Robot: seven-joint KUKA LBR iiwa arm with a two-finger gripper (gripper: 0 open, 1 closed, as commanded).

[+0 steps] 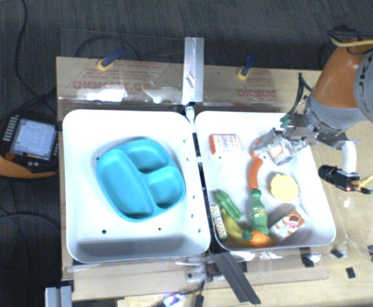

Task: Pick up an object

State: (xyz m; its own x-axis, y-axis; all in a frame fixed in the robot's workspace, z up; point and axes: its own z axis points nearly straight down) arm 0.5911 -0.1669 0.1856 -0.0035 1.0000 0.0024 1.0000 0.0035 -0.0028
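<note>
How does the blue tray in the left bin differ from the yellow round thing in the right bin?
The blue tray is much larger than the yellow round thing. The tray has divided compartments; the yellow thing looks like a plain disc. The tray lies alone in the left bin; the yellow thing lies among several items in the right bin. Both lie flat on a bin floor.

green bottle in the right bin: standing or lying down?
Lying down. The green bottle shows its full side, cap toward the orange sausage, base among the pile at the right bin's near edge.
</note>
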